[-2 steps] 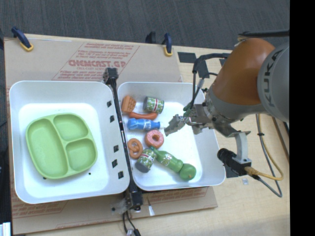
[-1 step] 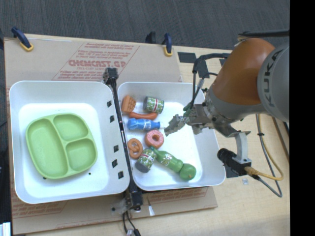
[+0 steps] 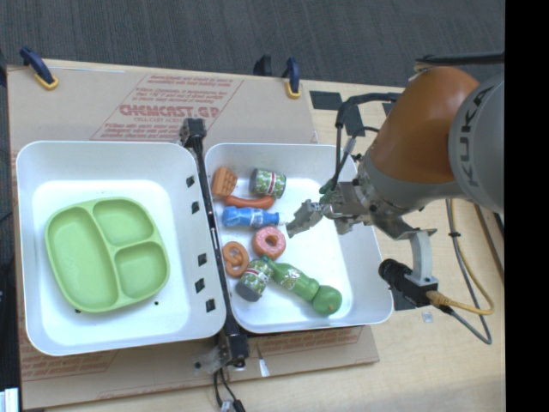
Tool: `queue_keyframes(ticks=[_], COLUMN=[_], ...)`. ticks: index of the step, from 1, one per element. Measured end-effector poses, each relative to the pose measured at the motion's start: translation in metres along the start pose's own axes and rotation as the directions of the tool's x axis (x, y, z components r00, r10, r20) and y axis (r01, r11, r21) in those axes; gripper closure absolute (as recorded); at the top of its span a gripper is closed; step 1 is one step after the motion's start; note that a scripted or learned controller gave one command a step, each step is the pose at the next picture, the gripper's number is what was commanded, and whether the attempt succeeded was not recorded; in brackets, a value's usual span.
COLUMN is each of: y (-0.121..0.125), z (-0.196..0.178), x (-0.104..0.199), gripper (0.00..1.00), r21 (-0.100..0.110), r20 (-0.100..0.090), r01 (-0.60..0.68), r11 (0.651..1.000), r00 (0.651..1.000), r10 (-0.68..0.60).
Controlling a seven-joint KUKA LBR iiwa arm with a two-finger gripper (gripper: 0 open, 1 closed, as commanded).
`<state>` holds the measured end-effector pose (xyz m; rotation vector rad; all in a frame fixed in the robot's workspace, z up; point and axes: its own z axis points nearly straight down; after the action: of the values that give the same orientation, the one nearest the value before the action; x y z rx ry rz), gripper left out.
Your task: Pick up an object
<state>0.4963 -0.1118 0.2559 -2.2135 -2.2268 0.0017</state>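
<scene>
While you are watching from above, the gripper (image 3: 302, 220) is hovering over the right bin (image 3: 364, 303), fingers spread and pinching nothing, just right of the pink donut (image 3: 270, 243), cardboard sheet (image 3: 129, 114) (red print) lying under both bins, green divided plate (image 3: 107, 253) sitting in the left bin (image 3: 34, 166).

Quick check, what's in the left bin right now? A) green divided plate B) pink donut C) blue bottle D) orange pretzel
A: the green divided plate lies in the left bin, while the donut, bottle and pretzel sit in the right bin.
</scene>
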Motion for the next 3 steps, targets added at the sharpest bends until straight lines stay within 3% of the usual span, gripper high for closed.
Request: queue_keyframes(ticks=[3], y=[0.0000], z=[0.0000], x=[0.0000], gripper=[0.00], r21=[0.000], r20=[0.000], r01=[0.000], r11=[1.000], r00=[1.000], r10=[0.000])
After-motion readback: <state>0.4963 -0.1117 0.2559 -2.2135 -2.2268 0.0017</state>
